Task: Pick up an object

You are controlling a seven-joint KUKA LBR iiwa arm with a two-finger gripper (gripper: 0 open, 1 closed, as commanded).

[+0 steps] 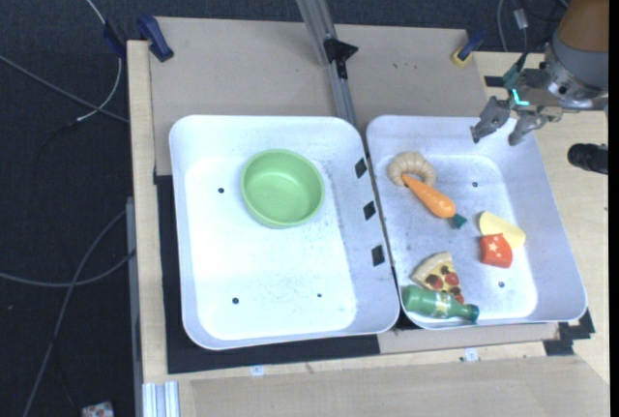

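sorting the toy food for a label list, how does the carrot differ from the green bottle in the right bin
The carrot is orange with a small green tip; the bottle is green with a coloured label. The carrot lies at a slant in the middle of the right bin, its upper end touching the croissant; the bottle lies nearly level along the bin's near edge, beside the pizza slice. Both are long toys lying flat, apart from the gripper.
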